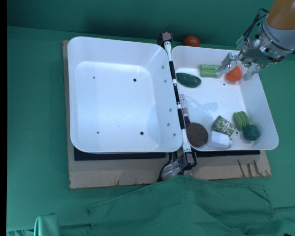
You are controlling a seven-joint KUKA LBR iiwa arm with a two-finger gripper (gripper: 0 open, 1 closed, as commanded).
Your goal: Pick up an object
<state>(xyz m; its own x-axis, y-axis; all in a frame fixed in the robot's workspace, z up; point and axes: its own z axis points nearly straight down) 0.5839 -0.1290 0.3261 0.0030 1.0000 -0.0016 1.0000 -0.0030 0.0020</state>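
2 tool [240,67] fingers spread astride orange-red ball [233,74], right bin [258,100].

Even overhead light, soft shadows, slightly soft focus

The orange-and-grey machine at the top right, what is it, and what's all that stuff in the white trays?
It is a robot arm, photographed by one camera fixed above the bench, looking down at a slant. Its two-finger gripper sits open around a small orange-red object in the right bin; nothing is lifted yet. That bin also holds a dark green oval, a light green piece, a brown disc, a patterned cup and a white block. A red ball lies outside, behind the bin. The left bin stands beside it.
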